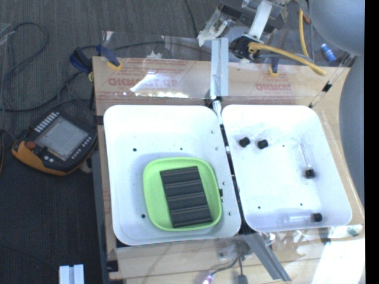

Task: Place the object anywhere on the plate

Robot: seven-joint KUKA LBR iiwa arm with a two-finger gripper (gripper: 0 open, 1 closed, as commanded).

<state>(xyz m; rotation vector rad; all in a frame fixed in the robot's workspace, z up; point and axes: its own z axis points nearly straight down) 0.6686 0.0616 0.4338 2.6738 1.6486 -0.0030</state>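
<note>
Dark ridged block (186,196) lies on green plate (153,206) in left bin (118,158). Right bin (331,176) holds small black pieces (244,141). Gripper (228,16) above bins; grip state indeterminable.

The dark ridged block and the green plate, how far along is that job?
Looks done: the dark ridged block lies flat on the green plate in the left bin. Nothing is in hand; the hand sits up beyond the bins. Nothing visibly remains.
</note>
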